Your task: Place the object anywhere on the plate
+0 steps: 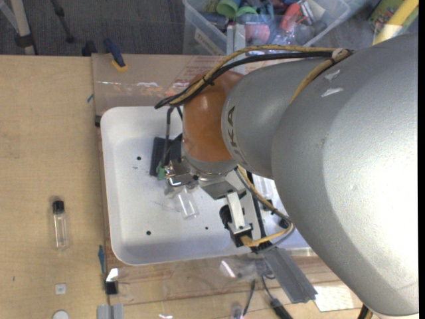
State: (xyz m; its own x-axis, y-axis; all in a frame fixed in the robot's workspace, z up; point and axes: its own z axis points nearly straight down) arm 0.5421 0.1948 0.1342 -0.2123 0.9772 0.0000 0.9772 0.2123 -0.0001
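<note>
My gripper [178,178] hangs low over the middle of the left white bin [126,151], under the orange band [206,128] of the wrist. A small clear piece [187,206] shows just below the gripper, against the bin floor. Whether it is part of the gripper or a loose object is too unclear to tell. The big grey arm hides the bin's right side and the whole right bin. Whatever plate lies there is hidden too.
A small clear vial with a black cap [60,223] lies on the wooden bench left of the bin. A clear tub of coloured toys [265,8] stands at the back. Cables and a black bracket [238,221] hang off the wrist.
</note>
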